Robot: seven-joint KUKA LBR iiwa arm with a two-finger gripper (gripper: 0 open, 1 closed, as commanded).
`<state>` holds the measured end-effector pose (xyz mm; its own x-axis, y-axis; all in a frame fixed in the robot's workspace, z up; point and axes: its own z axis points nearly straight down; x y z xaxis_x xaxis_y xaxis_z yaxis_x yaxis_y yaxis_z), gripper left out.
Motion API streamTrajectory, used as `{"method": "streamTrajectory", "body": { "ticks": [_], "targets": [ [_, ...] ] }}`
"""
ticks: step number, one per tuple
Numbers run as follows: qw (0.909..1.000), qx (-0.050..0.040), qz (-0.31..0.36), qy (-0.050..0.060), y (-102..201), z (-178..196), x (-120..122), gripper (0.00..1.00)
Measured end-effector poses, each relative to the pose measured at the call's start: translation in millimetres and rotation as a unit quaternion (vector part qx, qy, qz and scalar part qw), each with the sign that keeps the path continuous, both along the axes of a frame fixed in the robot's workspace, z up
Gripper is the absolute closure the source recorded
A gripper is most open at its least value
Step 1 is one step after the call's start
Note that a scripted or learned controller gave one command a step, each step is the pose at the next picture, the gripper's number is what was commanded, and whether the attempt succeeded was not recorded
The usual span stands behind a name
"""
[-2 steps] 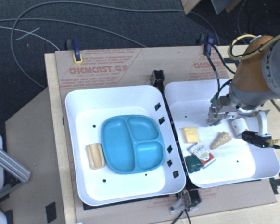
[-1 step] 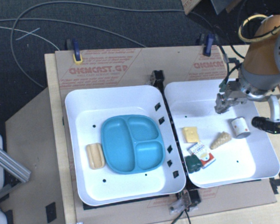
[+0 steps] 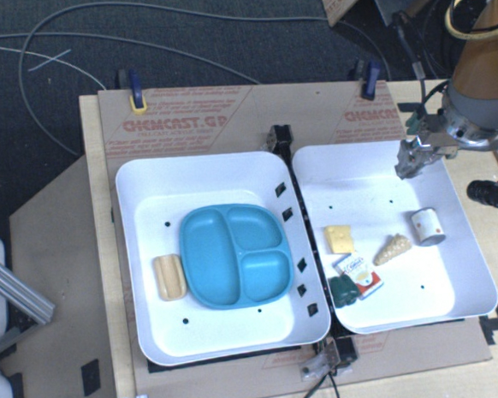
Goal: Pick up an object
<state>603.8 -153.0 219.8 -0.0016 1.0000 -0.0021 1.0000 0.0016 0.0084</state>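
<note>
The right bin holds a yellow block, a tan cone-shaped piece, a small grey cylinder, a red and white packet and a dark green item. My gripper hangs over the bin's far right corner, above and apart from all of them. Nothing shows between its fingers. The grey cylinder lies closest, a little nearer the camera than the gripper.
The left bin holds a blue divided plate and a tan bread-like piece. A black divider with clips runs between the bins. Blue clamps grip the cardboard at the back.
</note>
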Motion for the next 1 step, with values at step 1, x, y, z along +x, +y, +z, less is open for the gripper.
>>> {"method": "streamTrajectory", "body": {
  "ticks": [1],
  "targets": [
    [1.0,0.0009,0.0,0.003,0.1,16.4,0.8,1.0]
  ]
}}
